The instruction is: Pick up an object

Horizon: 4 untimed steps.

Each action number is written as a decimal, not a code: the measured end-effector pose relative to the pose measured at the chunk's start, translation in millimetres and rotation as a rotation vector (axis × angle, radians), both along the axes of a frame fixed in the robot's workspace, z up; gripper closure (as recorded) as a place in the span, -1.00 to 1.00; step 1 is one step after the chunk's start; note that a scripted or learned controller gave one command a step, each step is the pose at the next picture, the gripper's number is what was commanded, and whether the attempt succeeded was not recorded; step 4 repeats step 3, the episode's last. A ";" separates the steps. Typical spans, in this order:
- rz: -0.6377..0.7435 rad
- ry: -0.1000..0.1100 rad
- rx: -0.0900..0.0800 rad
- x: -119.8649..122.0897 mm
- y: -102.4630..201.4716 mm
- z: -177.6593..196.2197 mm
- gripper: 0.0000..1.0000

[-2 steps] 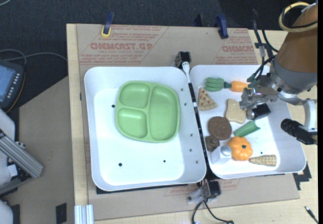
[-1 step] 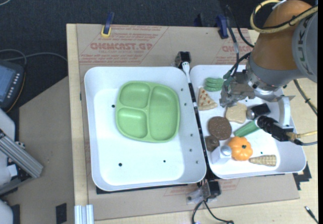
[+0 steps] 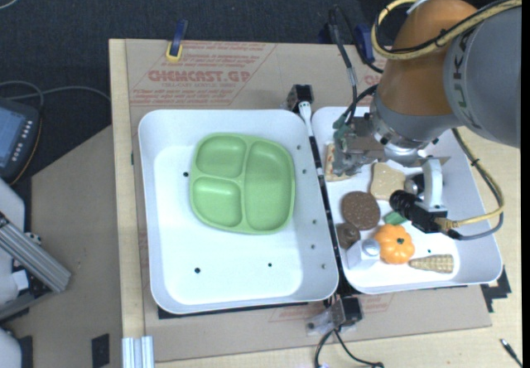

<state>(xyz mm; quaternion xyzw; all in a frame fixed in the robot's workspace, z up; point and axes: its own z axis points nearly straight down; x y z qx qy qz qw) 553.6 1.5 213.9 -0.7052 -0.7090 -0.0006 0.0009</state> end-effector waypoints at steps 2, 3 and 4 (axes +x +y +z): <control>-0.004 -0.003 -0.002 12.6 6.6 9.9 1.00; -0.007 0.003 -0.002 5.6 0.6 0.9 1.00; -0.007 0.003 -0.002 5.6 0.6 0.9 1.00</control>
